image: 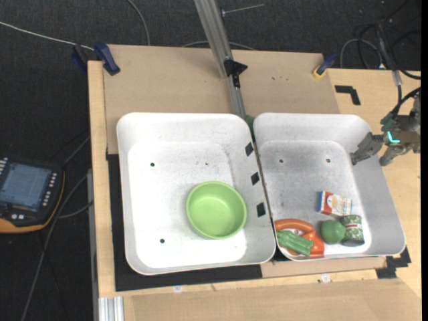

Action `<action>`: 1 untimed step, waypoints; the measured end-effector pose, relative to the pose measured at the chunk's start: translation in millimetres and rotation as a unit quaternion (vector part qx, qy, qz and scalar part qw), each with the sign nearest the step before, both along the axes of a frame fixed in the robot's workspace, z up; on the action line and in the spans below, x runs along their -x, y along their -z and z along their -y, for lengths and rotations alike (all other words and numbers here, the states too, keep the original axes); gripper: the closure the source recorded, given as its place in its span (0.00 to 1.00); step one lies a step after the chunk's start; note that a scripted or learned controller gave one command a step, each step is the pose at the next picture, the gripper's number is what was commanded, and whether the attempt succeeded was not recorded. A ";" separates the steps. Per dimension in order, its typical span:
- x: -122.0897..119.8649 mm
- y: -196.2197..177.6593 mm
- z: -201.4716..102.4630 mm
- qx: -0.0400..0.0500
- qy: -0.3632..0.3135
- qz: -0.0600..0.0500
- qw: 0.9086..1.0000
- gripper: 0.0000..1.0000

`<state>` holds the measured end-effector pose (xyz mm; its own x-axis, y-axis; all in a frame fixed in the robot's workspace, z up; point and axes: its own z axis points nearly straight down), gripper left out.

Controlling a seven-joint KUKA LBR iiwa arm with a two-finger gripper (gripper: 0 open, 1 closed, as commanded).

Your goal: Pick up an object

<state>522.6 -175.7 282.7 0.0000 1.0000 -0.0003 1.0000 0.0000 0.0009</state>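
gripper [378, 154]: sat over right bin's [301, 129] right rim, fingers spread, nothing between them
carton [334, 204]: nearest, below-left of gripper
green ball [332, 231], can [352, 230]: farther down
orange-green toy [297, 238]: beyond those
green bowl [216, 210]: farthest left, in left bin [154, 139]

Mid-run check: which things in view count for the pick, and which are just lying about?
For the job:
- gripper, at the right bin's far right rim
- green bowl in the left bin
- small carton, green ball, can, orange-and-green toy, all in the right bin's near corner

Lying about:
- handheld pendant on the floor
- blue clamp
- yellow clamp
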 end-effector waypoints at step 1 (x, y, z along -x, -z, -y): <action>0.0 0.1 0.0 0.000 0.000 0.000 1.000 0.00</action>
